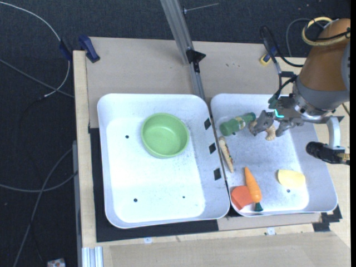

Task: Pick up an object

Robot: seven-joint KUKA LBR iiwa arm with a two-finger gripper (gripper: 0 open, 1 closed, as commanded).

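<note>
On the worktop (139,65), 2 shallow white bins sit side by side, their inner rims touching along a seam marked by black tabs. The left bin (119,204) carries a single green bowl (164,134) toward its upper middle, well apart from every wall, with bare white floor all around it, most of all below and to the left. The right bin (317,204) is more crowded along its edges: a green bottle-like object (235,123) lies near the upper left corner, a thin tan stick (225,154) rests just beside the left wall, an orange carrot (252,186) lies tilted and touches a red-orange piece (241,196) against the lower rim, and a pale yellow object (291,178) sits toward the lower right. The middle of this bin is bare, between the stick and the yellow object. The arm (322,71) reaches in from the right over the upper right part of the bin. Its pincer (268,128) hangs just right of the green bottle-like object, near it, though contact cannot be told. The fingers point down toward the bin floor, with something small and tan at their tips, too blurred to identify; whether the pincer is parted or closed cannot be told.
</note>
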